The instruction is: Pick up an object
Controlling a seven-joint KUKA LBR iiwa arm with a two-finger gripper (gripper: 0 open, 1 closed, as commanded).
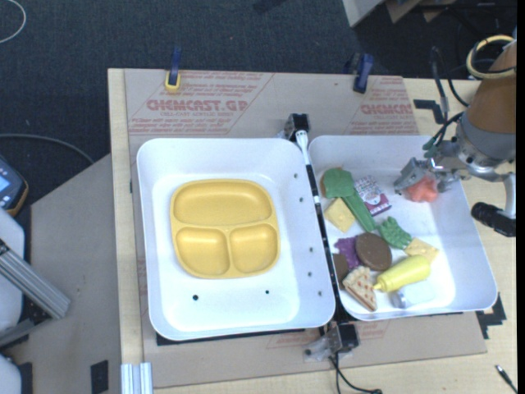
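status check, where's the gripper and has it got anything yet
Gripper low over right bin, upper right corner. Red-orange toy right at its fingers, grasp unconfirmed. Other toy food clustered lower left, clear of it.

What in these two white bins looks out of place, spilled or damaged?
Nothing stands out. The yellow three-compartment plastic plate lies flat in the left white bin. The toy food pieces lie loosely heaped in the right white bin, none over its rim. The tool is at a red-orange piece.

Dark carpet floor (123,23) (white cable loop (12,15)), brown bench board (246,97).
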